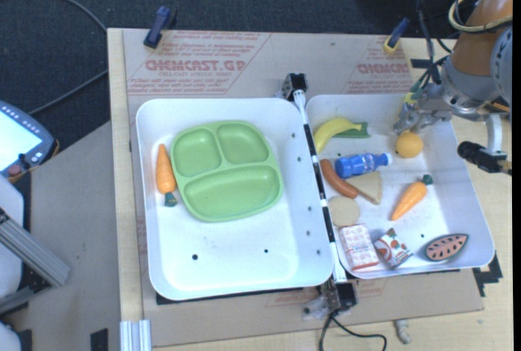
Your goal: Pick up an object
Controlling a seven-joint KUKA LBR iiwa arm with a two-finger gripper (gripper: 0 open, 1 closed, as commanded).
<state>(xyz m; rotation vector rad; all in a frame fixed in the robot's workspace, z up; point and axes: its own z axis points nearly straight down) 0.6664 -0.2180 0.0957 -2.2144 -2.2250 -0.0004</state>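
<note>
We see the worktop (244, 56) from above, carrying two white bins side by side. The left bin (236, 260) holds a green divided plate (226, 170) near its centre and a small carrot (165, 172) just beside the plate's left edge. The right bin (464, 195) holds the cluster of candidate objects: a banana (338, 130) at its far left corner, a blue bottle (361, 164) lying on its side near the middle, a sausage (338, 179) touching the bottle's left end, a second carrot (409, 199) toward the right wall, a round orange fruit (409, 146) near the far edge, two small cartons (358, 247) at the near edge, and a watermelon slice (445, 247) in the near right corner. The arm enters at the far right corner; its pincer (409, 117) hangs just above the orange fruit. We cannot tell whether the pincer is released or clenched, and we see nothing grasped in it.
</note>
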